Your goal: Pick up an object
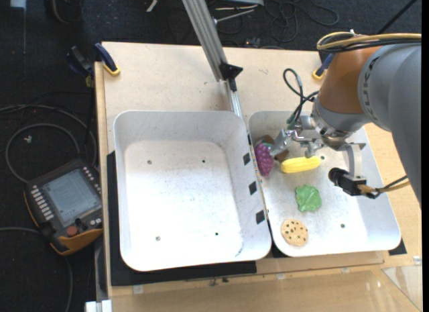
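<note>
The right bin holds several small objects. A yellow banana-shaped piece lies near the bin's back left, with a purple grape bunch to its left against the bin wall. A small brown item sits between the grapes and the gripper. A green leafy piece lies in front of the banana, and a round speckled cookie lies near the front edge. My gripper hangs low in the right bin, just behind and above the banana, next to the brown item. I see nothing held in it.
The left bin stands beside the right one, sharing a middle wall with black tabs. A slanted metal rail crosses the back of the bench. The arm's grey body and cables overhang the right bin's back right.
</note>
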Motion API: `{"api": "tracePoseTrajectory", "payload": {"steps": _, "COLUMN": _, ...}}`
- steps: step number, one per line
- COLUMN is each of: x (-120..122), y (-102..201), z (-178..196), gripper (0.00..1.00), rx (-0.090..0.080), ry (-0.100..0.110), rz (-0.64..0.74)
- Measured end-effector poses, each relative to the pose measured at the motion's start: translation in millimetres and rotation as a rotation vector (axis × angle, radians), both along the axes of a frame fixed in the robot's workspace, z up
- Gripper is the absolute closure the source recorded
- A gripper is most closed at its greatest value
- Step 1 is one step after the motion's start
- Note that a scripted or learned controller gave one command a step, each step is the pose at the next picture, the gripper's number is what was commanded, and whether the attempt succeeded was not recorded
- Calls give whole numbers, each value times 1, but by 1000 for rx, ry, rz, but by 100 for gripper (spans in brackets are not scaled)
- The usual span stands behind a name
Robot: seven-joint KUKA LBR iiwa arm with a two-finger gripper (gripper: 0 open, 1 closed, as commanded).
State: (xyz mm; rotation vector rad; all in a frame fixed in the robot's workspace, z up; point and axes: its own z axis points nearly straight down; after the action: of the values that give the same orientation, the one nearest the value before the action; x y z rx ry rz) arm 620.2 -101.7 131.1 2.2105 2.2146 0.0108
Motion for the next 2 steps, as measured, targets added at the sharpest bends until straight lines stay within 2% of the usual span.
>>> {"api": "tracePoseTrajectory", "payload": {"steps": 1, "x": 5, "y": -2, "z": -15, "gripper": 0, "rx": -2, "ry": -8, "rz": -2}}
{"api": "tracePoseTrajectory", "payload": {"steps": 2, "x": 2, "y": -7, "z": -10, "gripper": 100, "rx": -10, "ry": -2, "rz": -7}}
